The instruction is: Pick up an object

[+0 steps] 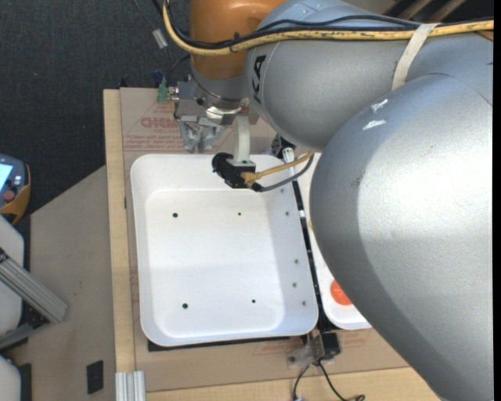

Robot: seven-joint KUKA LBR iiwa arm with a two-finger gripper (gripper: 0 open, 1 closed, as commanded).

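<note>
Step in hand: we read this as the reach, with the gripper (197, 133) poised above the far rim of the left bin (156, 235) and nothing lifted yet.

Jaws: we can't tell whether they are apart or together; nothing shows between them.

Object: the one candidate we spot is a small orange item (339, 292) in the right bin (344, 317), mostly hidden under the arm (391, 196).

Next move: we judge it must carry the gripper across the divide and down onto that orange item.

Arm pose: it sweeps in from the right, big grey links over the right bin, orange band (223, 23) above the wrist, tool pointing down.
</note>
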